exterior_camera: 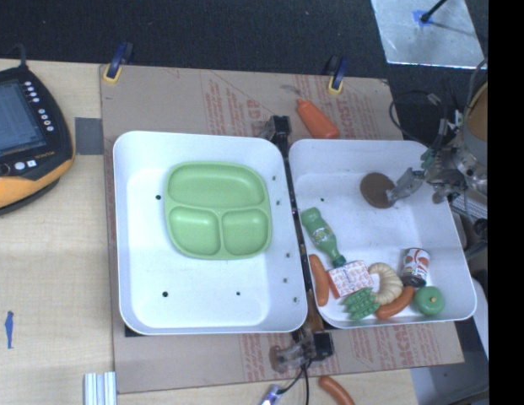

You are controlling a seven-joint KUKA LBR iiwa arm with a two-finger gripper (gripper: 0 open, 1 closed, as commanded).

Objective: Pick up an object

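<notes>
Here the gripper [411, 181] sits just right of the brown disc [377, 189] in the right bin [464, 251], seemingly lined up for pickup; its opening cannot be judged.

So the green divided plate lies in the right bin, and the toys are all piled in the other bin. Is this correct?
Not quite. The camera view shows the green divided plate in the left bin, not the right one. The toys, such as the green bottle and the small can, are in the right bin.
</notes>
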